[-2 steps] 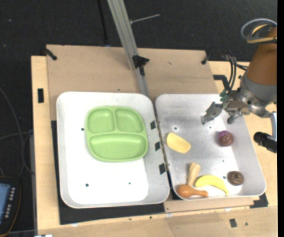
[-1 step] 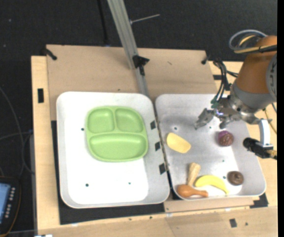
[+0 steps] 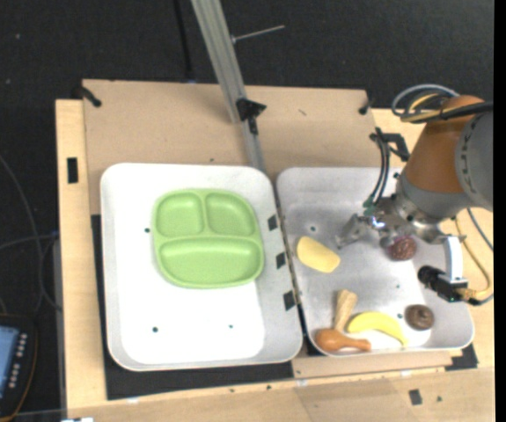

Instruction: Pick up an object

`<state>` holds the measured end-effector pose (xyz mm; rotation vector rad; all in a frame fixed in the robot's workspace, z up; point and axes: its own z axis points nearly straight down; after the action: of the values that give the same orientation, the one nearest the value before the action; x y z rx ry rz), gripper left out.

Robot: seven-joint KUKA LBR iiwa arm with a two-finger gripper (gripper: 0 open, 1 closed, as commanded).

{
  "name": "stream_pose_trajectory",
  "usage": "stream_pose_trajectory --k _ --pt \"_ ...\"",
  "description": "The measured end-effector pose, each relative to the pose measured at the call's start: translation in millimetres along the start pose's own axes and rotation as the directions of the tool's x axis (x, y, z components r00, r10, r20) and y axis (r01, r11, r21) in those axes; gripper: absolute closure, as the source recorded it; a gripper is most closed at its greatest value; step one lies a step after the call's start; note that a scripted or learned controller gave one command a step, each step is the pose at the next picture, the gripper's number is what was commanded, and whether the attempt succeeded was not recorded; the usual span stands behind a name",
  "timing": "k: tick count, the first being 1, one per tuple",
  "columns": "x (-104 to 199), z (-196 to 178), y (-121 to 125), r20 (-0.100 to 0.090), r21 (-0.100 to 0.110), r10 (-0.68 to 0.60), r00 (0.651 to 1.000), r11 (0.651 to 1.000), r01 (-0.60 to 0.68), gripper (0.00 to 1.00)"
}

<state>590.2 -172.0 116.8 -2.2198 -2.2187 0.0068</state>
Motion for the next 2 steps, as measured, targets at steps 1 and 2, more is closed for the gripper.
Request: stream_pose_trajectory --k 1,2 --pt "-0.9 -15.3 2.5 0.0 -0.009 0.003 1.0 1.0 -0.003 1.0" --pt "2.6 -60.4 1.9 0.001 -0.011 -0.003 1.0 1.0 0.003 1.0"
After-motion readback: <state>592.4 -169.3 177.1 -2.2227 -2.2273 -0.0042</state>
